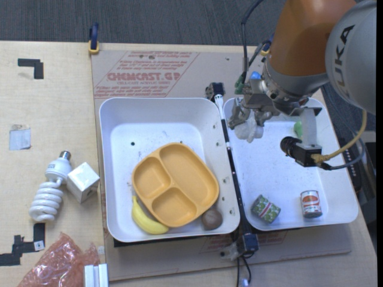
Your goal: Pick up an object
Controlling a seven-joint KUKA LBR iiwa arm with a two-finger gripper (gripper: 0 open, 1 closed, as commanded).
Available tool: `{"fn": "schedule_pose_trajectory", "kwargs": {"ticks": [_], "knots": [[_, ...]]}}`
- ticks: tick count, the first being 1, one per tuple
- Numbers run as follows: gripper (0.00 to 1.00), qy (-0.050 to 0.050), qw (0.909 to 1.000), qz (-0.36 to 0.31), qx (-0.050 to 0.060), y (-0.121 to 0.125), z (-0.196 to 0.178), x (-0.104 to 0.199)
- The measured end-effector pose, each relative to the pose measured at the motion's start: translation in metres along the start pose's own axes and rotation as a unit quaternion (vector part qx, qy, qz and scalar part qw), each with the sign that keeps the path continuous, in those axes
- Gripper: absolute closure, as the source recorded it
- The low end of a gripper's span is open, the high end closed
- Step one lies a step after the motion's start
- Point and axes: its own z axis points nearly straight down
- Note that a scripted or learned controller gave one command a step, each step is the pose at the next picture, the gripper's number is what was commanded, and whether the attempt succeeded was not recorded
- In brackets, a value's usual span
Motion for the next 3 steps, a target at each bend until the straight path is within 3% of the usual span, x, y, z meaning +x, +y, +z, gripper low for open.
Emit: {"fn": "schedule_pose_trajectory", "kwargs": {"ticks": [1,2,3], "knots": [[1.0,0.0,1.0,-0.001,0.001,-0.013,0.023,-0.067],[1.0,0.0,1.0,-0.001,0.001,0.056,0.022,-0.055],[1.0,0.0,1.0,-0.001,0.002,0.005,0.005,-0.042]]}}
